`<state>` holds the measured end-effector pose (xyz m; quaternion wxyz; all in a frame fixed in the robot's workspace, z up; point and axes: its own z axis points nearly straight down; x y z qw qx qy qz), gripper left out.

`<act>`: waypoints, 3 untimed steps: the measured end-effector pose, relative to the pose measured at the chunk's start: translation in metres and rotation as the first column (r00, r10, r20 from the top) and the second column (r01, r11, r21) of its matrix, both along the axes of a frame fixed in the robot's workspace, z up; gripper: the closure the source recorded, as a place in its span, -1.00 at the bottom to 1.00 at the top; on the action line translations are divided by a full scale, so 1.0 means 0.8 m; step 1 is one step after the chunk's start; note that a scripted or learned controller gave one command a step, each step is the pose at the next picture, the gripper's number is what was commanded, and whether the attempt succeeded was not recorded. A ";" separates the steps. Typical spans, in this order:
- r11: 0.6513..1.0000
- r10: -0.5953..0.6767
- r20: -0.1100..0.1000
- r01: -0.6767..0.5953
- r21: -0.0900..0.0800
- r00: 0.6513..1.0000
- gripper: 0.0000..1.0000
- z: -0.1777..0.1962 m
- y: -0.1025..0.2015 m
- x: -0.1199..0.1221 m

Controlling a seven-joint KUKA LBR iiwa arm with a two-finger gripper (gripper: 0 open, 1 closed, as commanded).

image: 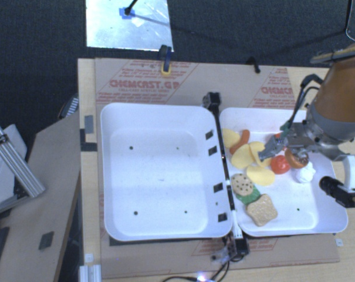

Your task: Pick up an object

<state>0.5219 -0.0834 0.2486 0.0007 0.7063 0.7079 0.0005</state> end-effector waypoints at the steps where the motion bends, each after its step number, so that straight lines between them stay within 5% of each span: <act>1: 1.000 -0.006 -0.008 0.006 0.001 1.000 -1.00 -0.135 -0.068 -0.035; 2: 1.000 0.007 0.007 -0.007 -0.002 1.000 -1.00 -0.206 -0.009 0.066; 3: 1.000 0.001 0.014 -0.001 -0.006 1.000 1.00 -0.186 -0.015 0.066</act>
